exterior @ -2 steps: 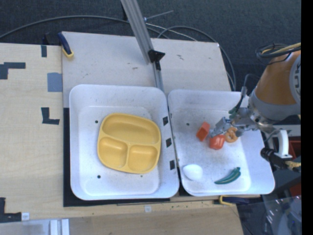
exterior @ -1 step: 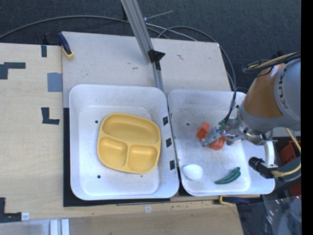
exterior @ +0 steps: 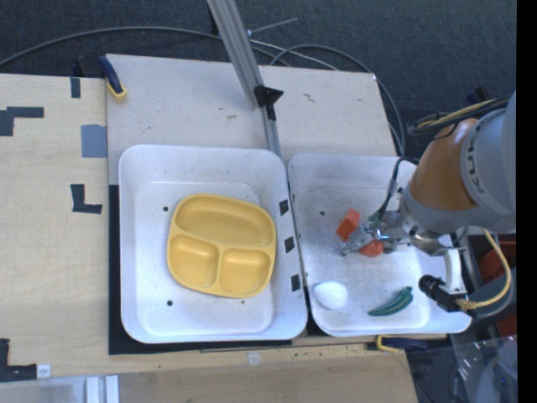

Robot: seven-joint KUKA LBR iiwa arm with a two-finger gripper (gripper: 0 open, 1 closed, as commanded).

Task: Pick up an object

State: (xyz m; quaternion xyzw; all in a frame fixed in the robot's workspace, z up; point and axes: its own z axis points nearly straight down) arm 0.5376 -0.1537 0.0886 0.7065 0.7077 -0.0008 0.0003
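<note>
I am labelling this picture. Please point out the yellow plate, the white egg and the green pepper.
yellow plate [exterior: 221,246], camera view, on the ridge between its compartments
white egg [exterior: 331,295], camera view, on its middle
green pepper [exterior: 391,302], camera view, on its body

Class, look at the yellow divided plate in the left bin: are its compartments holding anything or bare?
Bare. The yellow divided plate lies flat in the left bin, and all three compartments show only plain yellow surface.
</note>
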